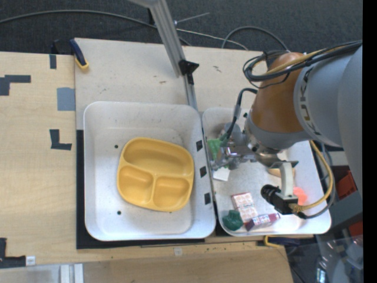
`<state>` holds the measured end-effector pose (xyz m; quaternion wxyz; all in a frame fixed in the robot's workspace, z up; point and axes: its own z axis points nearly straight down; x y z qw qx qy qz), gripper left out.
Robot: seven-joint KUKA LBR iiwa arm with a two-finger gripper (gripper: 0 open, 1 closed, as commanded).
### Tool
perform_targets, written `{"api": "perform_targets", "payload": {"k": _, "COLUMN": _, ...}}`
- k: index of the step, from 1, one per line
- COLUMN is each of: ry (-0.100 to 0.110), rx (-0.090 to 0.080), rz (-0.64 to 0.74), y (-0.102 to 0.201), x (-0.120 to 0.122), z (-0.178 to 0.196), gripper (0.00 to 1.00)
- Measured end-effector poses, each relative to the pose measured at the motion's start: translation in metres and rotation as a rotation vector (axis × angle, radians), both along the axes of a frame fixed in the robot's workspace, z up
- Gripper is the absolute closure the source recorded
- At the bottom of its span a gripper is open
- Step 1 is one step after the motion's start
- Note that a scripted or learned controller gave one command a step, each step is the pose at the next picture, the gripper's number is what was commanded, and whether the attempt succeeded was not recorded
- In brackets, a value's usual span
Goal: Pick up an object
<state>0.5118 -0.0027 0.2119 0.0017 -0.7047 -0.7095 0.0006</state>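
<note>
While the grey arm (pixel 306 99) reaches in from the right, its hand (pixel 227 152) sits low over the far left part of the right bin (pixel 318 223), beside a green object (pixel 213 148) — whether it grips anything I cannot tell. Nearer lie a pink-patterned packet (pixel 242 203), a dark green lump (pixel 231 220) and a maroon tube (pixel 263 220). A yellow divided plate (pixel 156 173) rests in the left bin (pixel 100 158).

Yellow tray (pixel 155 174) in left bin (pixel 94 158); claw (pixel 227 152) over right bin (pixel 315 220).
</note>
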Motion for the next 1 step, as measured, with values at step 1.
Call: {"api": "perform_targets", "payload": {"k": 1, "ry": 0.0, "rx": 0.0, "rz": 0.002, "y": 0.0561, "x": 0.0105, "z": -0.0031, "gripper": 1.0}}
